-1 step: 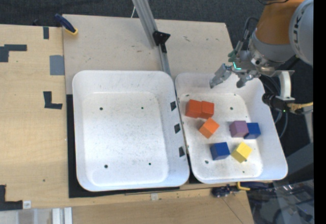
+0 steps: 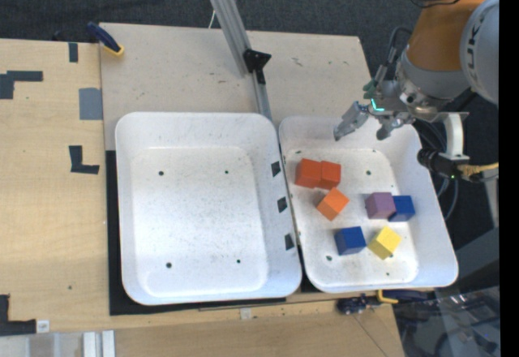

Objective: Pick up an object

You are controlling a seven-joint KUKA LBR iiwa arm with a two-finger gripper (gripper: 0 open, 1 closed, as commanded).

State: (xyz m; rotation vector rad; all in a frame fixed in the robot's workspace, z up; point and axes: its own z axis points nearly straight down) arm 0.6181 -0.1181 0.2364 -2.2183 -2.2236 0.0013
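The right bin (image 2: 422,262) holds several small blocks: a red-orange block (image 2: 316,174), an orange cube (image 2: 332,204), a purple cube (image 2: 379,204), a blue cube (image 2: 403,207) beside it, another blue cube (image 2: 349,239) and a yellow cube (image 2: 386,243). My gripper (image 2: 366,125) hangs over the far edge of the right bin, above and behind the blocks. Its two fingers are spread apart with nothing between them. It touches no block.
The left bin (image 2: 130,185) sits beside the right one. A slanted metal pole (image 2: 227,10) with a black clamp (image 2: 256,60) crosses the bench behind the bins. A blue and yellow tool (image 2: 105,37) lies at the far left of the bench.
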